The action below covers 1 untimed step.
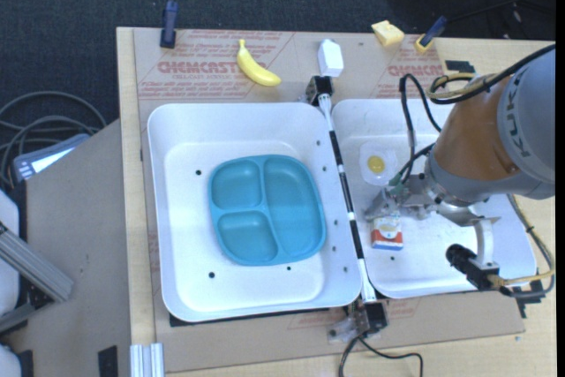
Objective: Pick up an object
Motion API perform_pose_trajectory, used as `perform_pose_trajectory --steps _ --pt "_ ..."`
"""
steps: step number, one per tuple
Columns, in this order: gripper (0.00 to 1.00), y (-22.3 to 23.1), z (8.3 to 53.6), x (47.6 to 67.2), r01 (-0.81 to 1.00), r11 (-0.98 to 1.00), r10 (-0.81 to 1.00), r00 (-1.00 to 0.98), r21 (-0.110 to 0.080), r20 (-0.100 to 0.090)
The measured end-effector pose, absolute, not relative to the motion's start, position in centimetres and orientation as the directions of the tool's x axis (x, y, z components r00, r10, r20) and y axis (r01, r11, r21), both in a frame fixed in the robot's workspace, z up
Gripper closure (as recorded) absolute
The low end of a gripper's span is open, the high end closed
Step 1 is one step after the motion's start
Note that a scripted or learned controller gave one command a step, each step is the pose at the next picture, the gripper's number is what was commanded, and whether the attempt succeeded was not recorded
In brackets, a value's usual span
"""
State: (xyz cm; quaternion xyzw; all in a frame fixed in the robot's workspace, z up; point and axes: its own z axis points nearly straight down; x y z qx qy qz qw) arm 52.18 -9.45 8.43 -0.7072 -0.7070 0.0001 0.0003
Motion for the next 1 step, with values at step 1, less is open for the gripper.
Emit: perform_pose_trajectory --steps 1 --pt "1.0 -9.44 9.4 52.2 1.0 -0.001 1.0 0.001 0.001 0.0"
